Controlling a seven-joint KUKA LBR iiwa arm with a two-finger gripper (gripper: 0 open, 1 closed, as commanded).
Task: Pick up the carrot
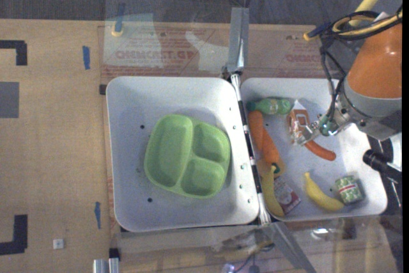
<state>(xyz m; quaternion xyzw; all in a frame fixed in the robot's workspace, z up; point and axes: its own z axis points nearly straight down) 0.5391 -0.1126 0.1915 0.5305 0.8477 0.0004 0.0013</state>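
Observation:
The carrot (264,139) is a long orange piece with a small green top at its near end. It lies along the left wall of the right bin (370,204). My gripper (324,128) hangs over the middle of that bin, to the right of the carrot and apart from it. It is just above a small red-orange pepper (320,151) and beside a clear packet (298,125). The arm's orange band (377,67) covers the bin's far right corner.
The right bin also holds a green bottle (272,105) at the back, a banana (321,194), a green can (348,189), a yellow piece (271,193) and a small packet (289,202) near the front. The left bin (121,137) holds a green divided tray (187,155).

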